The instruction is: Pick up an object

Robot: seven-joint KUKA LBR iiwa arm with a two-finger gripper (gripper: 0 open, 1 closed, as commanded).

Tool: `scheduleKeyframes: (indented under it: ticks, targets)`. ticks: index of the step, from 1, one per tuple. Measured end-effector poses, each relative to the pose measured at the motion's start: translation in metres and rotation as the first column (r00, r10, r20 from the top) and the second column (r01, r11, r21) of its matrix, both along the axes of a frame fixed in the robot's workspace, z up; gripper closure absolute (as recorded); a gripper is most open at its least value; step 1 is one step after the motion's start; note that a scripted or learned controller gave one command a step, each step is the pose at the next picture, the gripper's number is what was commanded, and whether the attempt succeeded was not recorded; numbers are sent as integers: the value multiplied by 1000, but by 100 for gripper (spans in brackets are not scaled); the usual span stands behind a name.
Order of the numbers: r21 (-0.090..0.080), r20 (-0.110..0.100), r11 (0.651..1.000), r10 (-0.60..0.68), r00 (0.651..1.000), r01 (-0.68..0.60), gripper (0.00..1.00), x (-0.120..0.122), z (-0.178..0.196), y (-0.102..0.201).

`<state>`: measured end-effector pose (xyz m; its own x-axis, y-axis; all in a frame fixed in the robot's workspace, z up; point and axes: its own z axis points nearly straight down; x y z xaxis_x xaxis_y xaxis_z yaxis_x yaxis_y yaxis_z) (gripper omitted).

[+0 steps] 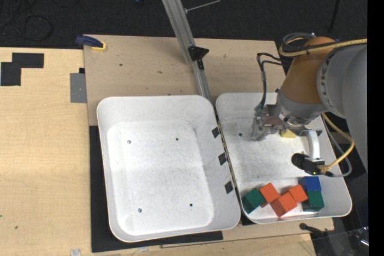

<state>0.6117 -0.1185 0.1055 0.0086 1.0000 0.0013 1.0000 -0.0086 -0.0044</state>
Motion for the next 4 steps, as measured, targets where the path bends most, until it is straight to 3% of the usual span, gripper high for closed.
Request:
scheduleKeyframes:
  ticks: [2,3,4]
  targets:
    - [-1,9,1000,9,1000,-9,100,-3,121,8]
    - [-1,5,1000,10,1000,-10,100,-2,148,7]
    - [1,0,1000,12,1000,-12,100,-6,133,57]
